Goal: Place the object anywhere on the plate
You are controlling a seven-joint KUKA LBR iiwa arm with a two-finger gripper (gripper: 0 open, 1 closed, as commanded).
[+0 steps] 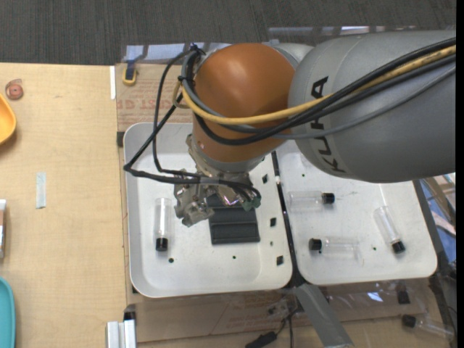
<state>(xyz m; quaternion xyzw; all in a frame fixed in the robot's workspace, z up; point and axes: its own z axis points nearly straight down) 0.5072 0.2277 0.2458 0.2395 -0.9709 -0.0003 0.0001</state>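
My gripper (217,212) hangs low over the middle of the left white bin (141,267), under the orange wrist band (243,85). Its metal and black parts hide the bin floor beneath it. A clear tube with a black cap (161,227) lies in the same bin, just left of the gripper and apart from it. I see nothing held in the gripper. A teal rim (4,314) and an orange rim (4,122) poke in at the left edge of the wooden bench; I cannot tell which is the plate.
The right bin (428,263) holds three more clear capped tubes (312,199), (333,246), (388,228). Black cables (148,162) loop from the wrist over the left bin. The grey arm (377,100) covers the back of the right bin. The wooden bench (65,216) lies to the left.
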